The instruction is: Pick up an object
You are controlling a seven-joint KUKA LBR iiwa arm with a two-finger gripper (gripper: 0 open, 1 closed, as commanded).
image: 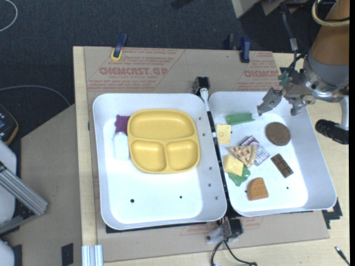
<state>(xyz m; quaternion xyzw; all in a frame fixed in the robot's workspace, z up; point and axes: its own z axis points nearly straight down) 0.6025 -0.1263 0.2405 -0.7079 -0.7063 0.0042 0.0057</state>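
Front of right bin: brown biscuit, nearest the camera, close to the front rim.
Pincer: gripper hangs spread and empty over the back of the right bin.
Targets: green strip and round brown cookie lie just below it.
Risk: cheese wedge and pizza slice touch, so a grab there may nudge both.
Room: bare floor along the right wall; yellow tray crowds the left bin.
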